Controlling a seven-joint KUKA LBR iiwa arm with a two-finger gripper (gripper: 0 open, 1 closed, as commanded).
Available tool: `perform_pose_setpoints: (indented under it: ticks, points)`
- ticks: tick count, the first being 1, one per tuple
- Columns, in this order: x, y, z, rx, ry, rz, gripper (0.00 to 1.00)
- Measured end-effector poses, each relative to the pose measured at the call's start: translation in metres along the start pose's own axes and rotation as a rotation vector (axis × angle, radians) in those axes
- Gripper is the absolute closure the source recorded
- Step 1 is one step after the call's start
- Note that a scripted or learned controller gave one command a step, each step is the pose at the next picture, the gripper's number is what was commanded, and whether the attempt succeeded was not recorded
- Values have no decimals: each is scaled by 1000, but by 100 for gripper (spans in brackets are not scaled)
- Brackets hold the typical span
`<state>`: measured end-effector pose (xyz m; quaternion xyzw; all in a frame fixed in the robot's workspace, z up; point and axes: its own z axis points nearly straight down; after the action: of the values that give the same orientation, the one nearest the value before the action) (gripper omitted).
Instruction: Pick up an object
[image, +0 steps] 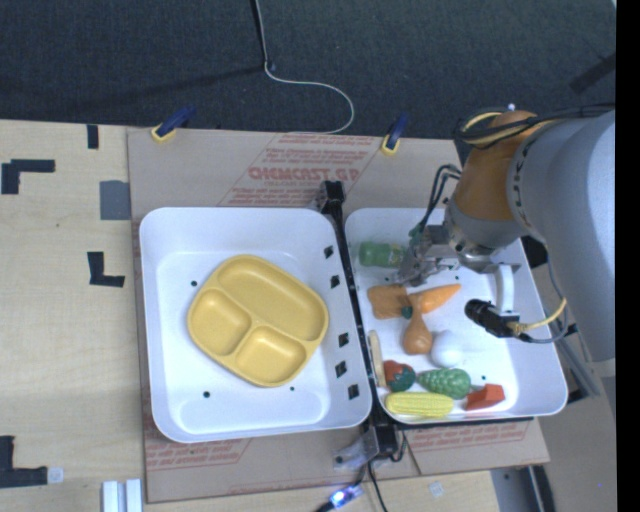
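Orange toy carrot (436, 296) lies at the right bin's (545, 395) ten o'clock beneath the gripper (428, 262), finger state impossible to tell; a clean lift needs centring across its middle.

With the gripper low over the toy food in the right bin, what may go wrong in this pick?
1. Crowding: the gripper is among a green item, an orange piece and the carrot, which lie close together. It may push one aside or catch two.
2. The carrot is tapered and lies at a slant, so it might slip out.
3. The green item lies near the bin wall, which may block the approach.
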<state>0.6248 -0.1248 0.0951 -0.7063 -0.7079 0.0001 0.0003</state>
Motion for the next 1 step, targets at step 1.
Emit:
perform_pose_setpoints:
  ticks: [1]
  points:
    - [-3, 8, -46, -3, -1, 1, 100]
